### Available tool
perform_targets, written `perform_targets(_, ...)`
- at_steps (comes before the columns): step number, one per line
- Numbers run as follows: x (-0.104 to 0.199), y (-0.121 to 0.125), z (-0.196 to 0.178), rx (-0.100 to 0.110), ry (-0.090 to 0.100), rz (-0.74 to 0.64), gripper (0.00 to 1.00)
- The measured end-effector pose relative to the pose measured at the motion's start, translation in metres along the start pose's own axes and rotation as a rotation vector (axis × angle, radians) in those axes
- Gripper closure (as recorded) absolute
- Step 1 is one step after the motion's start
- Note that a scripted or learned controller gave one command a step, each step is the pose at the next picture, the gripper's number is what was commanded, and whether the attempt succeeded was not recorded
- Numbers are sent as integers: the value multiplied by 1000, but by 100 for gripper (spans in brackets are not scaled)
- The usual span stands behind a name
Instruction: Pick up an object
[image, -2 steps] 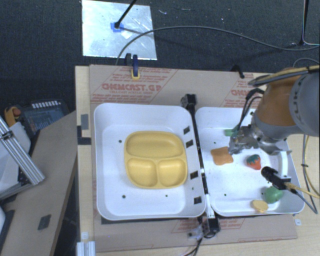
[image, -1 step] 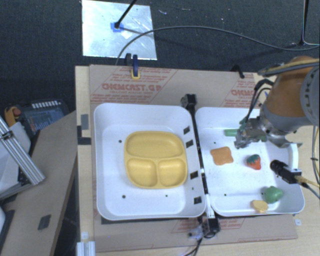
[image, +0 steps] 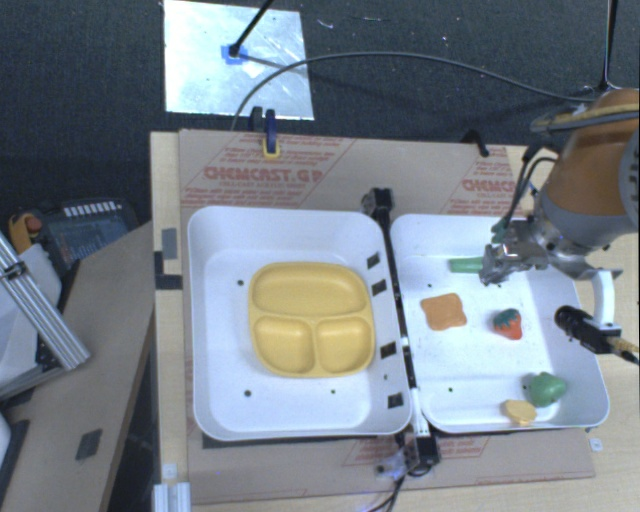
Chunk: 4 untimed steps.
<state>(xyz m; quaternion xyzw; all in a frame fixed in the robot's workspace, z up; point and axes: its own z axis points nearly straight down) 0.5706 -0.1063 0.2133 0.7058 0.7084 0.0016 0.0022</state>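
Cardboard-topped bench (image: 300, 165), dark carpet (image: 80, 90) behind; two white bins (image: 215, 300); fingers' (image: 493, 268) spread unclear.

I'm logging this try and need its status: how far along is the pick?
Done: the arm has brought the tool over the right bin, beside the green stick. In hand: nothing visibly lifted. Left: the stick, orange slab, red piece, green lump and yellow piece all lie in the bin.
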Motion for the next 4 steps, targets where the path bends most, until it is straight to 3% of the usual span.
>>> perform_targets(3,151,12,8,3,3,-6,100)
perform_targets(4,199,17,-11,3,3,-5,100)
